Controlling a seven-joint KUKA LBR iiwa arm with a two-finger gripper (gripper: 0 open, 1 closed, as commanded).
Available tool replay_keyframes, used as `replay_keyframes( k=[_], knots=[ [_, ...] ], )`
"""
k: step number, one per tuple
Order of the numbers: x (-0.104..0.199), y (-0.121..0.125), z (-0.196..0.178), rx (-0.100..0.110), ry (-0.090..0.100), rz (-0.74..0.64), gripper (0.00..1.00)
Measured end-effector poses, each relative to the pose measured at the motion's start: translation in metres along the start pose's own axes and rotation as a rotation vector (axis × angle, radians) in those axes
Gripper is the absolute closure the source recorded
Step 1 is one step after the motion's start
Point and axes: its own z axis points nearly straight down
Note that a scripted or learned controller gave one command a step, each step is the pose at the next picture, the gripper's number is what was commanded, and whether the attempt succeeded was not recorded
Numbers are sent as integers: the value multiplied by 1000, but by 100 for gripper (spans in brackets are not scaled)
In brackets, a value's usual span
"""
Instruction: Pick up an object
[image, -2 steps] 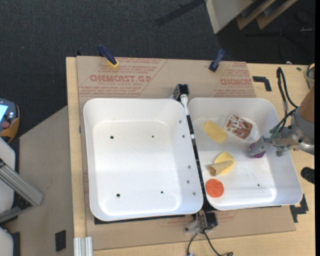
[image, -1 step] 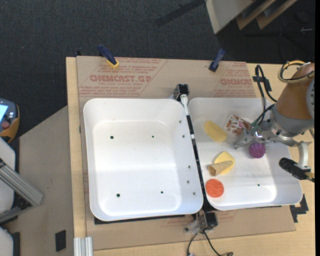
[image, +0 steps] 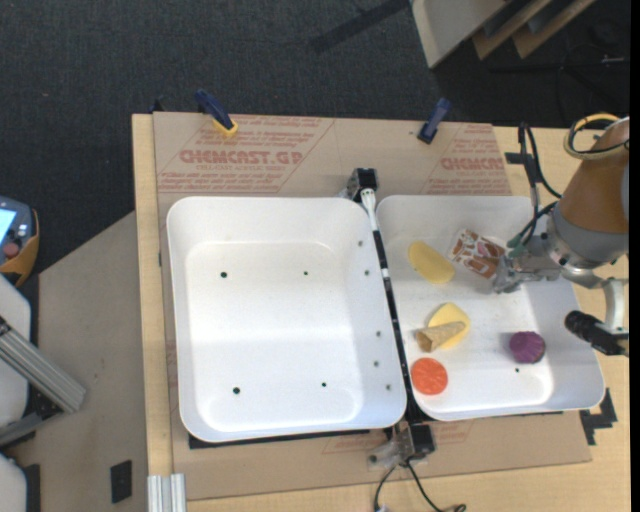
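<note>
Both white bins (image: 270, 330) look smooth, slightly glossy plastic. The board (image: 300, 150) beneath is matt brown cardboard. Just left of the gripper (image: 505, 280), the wrapper (image: 476, 252) looks crinkled and shiny.

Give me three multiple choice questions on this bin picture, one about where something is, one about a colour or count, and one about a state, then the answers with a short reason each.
1. Which bin holds the objects?
A. the left bin
B. the right bin
C. both bins

2. What colour is the round ball near the right bin's front right corner?
A. purple
B. green
C. white

3. How does the orange disc stand with the wedge-shaped piece?
A. stacked on top of it
B. apart from it, nearer the front rim
C. underneath it

Answers:
1. B: every object lies in the right bin, beside the left bin.
2. A: the ball is purple.
3. B: the orange disc lies flat with white floor between it and the wedge-shaped piece.
</note>
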Motion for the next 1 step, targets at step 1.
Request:
replay_keyframes(
  k=[1],
  knots=[
    [-6, -110, 12, 16, 7, 6, 100]
  ],
)
